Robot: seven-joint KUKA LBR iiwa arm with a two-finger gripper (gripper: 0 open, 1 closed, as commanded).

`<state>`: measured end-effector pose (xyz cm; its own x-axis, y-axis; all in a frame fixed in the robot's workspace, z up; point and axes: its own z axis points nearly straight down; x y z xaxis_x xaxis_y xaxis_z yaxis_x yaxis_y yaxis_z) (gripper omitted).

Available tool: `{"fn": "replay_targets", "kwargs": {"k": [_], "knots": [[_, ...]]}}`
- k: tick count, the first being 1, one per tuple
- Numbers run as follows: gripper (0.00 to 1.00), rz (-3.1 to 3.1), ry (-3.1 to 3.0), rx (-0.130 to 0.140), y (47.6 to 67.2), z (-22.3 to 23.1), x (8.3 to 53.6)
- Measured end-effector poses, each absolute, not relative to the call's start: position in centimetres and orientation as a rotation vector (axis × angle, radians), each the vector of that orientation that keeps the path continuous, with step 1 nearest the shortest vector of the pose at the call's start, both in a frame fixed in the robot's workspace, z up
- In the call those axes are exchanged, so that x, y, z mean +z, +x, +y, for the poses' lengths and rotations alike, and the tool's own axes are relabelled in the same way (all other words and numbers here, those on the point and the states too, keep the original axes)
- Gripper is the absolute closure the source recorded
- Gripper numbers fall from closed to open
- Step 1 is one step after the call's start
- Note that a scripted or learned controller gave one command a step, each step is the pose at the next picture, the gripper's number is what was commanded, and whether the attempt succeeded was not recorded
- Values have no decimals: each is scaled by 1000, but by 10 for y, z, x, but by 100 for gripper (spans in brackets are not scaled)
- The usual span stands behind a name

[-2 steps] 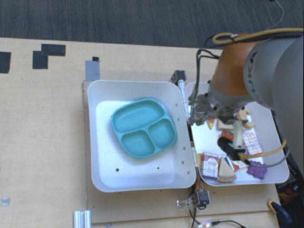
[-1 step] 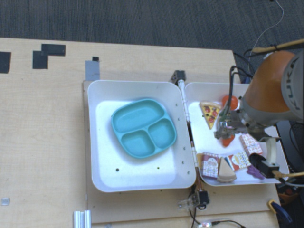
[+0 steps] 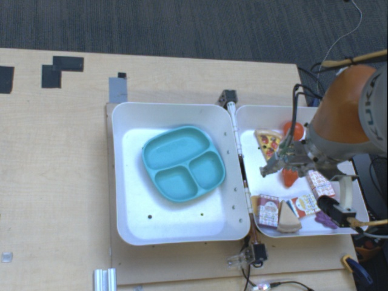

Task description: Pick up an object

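Note:
My gripper (image 3: 274,164) hangs low over the middle of the right bin (image 3: 257,185), reaching in from the right under the orange wrist band. It sits just below a toy pizza slice (image 3: 268,142) and just left of a small red piece (image 3: 290,177). Another red tomato-like piece (image 3: 290,129) lies at the bin's far side. Along the near side lie a small printed carton (image 3: 267,210), a bread slice (image 3: 290,220), a second carton (image 3: 304,205) and a dark purple item (image 3: 327,212). I see nothing clearly held.
The left bin (image 3: 134,218) holds a blue three-part plate (image 3: 182,162). A cable and clamp (image 3: 229,99) run along the wall between the bins. The arm's body covers the right bin's far right part.

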<state>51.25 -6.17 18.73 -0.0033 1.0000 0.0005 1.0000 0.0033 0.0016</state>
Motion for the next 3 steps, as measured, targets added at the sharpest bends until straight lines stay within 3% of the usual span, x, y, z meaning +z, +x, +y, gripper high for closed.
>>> {"fn": "replay_targets", "kwargs": {"k": [1, 2, 3], "knots": [[0, 2217, 2215, 9, 489, -90, 87], [100, 2215, 2210, 15, 492, -90, 99], [100, 2226, 2214, 6, 531, -24, 185]]}}
